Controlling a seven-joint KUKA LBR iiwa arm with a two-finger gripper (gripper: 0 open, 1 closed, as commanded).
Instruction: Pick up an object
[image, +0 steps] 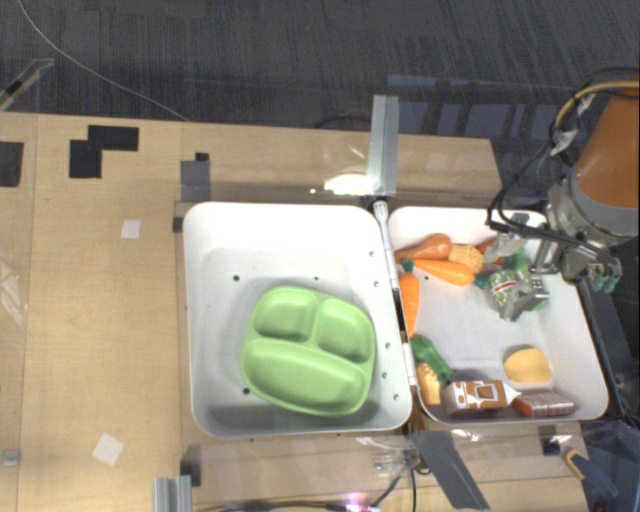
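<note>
Looks like the reach-in step: the gripper hangs low over the right bin, just beside the corn. Can't tell how its fingers stand or whether they've got anything. Next it needs to settle on one item, maybe the yellow lump.

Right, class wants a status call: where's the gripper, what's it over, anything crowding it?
Gripper low in right bin, far side. Nothing seen held. Carrots and corn close on its left. Green divided plate sits apart in left bin.
</note>
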